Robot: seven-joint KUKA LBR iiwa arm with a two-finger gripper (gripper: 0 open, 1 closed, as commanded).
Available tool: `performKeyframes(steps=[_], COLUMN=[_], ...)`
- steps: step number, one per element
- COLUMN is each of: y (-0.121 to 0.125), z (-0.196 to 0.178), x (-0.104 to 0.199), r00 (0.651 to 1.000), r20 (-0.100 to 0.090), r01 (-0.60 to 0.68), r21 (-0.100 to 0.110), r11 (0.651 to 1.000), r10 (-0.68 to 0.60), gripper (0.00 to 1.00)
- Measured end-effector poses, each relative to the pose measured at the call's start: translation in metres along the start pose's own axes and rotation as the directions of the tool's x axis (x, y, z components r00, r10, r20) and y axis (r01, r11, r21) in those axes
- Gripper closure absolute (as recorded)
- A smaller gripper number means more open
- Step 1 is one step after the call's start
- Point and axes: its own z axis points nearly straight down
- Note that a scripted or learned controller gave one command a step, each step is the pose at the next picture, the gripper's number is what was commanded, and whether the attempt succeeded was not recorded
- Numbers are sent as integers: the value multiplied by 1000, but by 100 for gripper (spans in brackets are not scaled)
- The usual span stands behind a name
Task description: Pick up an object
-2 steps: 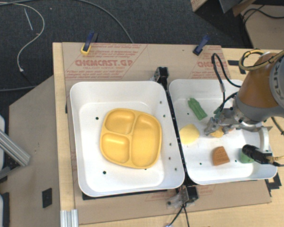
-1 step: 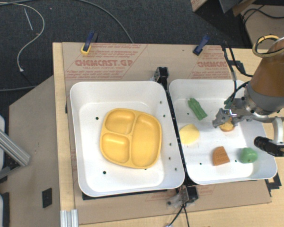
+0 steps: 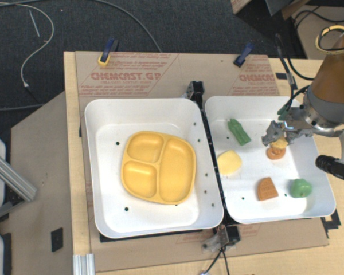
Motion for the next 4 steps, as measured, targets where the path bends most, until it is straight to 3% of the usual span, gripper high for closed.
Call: performKeyframes(steps=[1, 4], y=[1, 27], z=[-27, -1], x=[0, 146], r00=[1000, 1000], r20=[0, -3], r01=[-1, 4], r21=[1, 7], r11=[1000, 1000], r10=[1, -4], gripper=[100, 100])
